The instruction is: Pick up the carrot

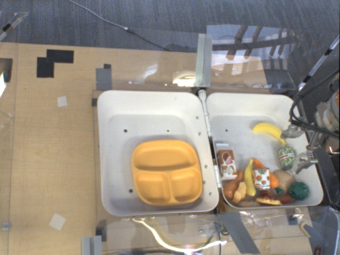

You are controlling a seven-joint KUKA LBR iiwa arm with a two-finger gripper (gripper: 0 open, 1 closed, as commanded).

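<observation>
the pincer point(304, 150) hangs wide at the right bin's point(239, 110) edge (holding nothing); approach the carrot point(261, 165) from above, avoiding neighbouring toys.

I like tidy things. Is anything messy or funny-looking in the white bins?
A little. The toy food in the right bin is jumbled in a heap at its near corner, the carrot half buried. The yellow plate sits slightly crooked in the left bin.

Two shallow white bins side by side on light wooden table point(48, 158). Left white bin point(114, 116): orange three-compartment plastic tray point(166, 171), slightly tilted. Right white bin point(239, 113): yellow plastic banana point(269, 131) apart; heaped at near edge: orange toy carrot point(272, 180), small cartons, dark green broccoli-like piece point(298, 189). Grey two-finger jaws point(304, 150) at right rim, over green-patterned round toy point(286, 156).
</observation>
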